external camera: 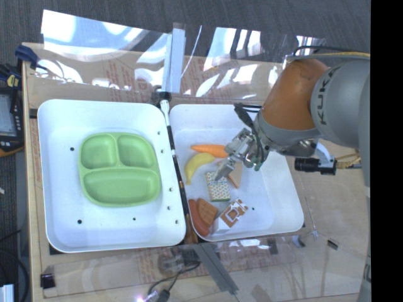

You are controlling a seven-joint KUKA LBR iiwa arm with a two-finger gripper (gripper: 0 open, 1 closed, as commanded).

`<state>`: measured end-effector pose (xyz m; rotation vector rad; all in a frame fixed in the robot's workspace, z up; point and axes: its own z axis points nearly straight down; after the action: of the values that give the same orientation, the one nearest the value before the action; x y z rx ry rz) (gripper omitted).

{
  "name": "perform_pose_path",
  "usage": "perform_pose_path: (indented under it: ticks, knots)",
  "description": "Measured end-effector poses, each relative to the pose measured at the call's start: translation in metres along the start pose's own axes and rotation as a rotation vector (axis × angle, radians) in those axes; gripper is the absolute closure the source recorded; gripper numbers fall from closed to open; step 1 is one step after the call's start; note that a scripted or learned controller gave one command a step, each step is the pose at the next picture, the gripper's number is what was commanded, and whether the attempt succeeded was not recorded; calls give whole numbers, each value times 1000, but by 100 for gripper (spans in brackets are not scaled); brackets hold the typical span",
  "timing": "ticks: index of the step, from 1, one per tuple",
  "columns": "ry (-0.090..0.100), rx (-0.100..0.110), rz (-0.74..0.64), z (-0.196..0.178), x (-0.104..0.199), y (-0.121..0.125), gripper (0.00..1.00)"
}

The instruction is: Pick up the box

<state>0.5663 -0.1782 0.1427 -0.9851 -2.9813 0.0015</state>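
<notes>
A small box [218, 190] with a green and white pattern lies flat in the right bin [277, 200], near its middle. A second small box [233, 213], orange and white, lies just in front of it. My gripper [227, 170] reaches in from the right and hangs just above the patterned box's upper edge. Its fingers [221, 172] stand slightly apart with nothing between them. A tan wedge-shaped piece [235, 180] lies right beside the fingertips, touching the patterned box.
The right bin also holds an orange carrot [209, 149], a yellow banana [199, 164] and a brown-orange food piece [203, 214] by the front left corner. A green divided plate [119, 168] sits in the left bin [56, 219].
</notes>
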Motion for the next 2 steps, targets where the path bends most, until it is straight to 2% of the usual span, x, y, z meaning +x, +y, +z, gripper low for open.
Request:
perform_pose_path:
  ticks: [1, 2]
  knots:
    - [3, 0, 225, 51, 27, -2, 0]
    - [3, 0, 222, 41, 27, -2, 100]
